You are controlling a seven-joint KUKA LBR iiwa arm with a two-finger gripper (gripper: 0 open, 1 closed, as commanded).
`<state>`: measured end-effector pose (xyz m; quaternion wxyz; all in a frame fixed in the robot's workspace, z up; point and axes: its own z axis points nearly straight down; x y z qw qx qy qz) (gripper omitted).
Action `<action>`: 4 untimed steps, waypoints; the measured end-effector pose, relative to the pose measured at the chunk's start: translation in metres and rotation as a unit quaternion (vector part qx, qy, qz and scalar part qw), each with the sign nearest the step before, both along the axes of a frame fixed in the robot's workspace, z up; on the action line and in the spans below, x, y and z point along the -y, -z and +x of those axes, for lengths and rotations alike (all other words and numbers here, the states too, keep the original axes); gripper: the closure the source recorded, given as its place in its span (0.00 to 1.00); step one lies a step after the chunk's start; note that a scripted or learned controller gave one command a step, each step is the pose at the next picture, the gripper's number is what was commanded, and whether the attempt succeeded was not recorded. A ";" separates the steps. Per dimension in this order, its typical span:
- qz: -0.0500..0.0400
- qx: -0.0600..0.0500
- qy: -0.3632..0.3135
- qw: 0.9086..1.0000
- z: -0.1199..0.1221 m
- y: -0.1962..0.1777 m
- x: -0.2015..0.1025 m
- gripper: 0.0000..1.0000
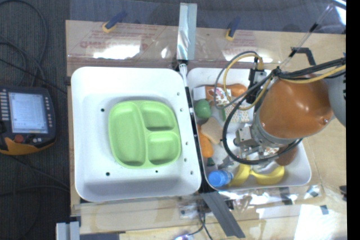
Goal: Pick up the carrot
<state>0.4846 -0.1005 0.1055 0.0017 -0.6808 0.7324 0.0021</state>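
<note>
Reach step: gripper down in right bin, grip state can't tell. Carrot at frame centre; next, close on it.

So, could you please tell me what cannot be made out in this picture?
- End effector: hidden beneath the arm's orange band, camera view.
- Carrot: an orange piece by the right bin's left wall may be it; cables cover part.
- Banana: partly under the arm.
- Handheld screen: text too small.

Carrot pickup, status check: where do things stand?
Gripper down in right bin, grip unseen. Carrot by divider, partly hidden. Green ball, banana, blue item crowd it.
</note>
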 end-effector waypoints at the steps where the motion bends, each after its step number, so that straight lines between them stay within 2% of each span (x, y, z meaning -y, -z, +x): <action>1: 0.001 -0.001 0.002 1.000 0.000 -0.008 0.001 1.00; 2: -0.002 0.005 0.004 1.000 0.002 -0.190 0.008 1.00; 3: 0.001 -0.001 -0.210 0.978 -0.001 -0.147 0.068 1.00; 4: 0.001 0.002 -0.455 0.891 0.000 -0.189 0.099 1.00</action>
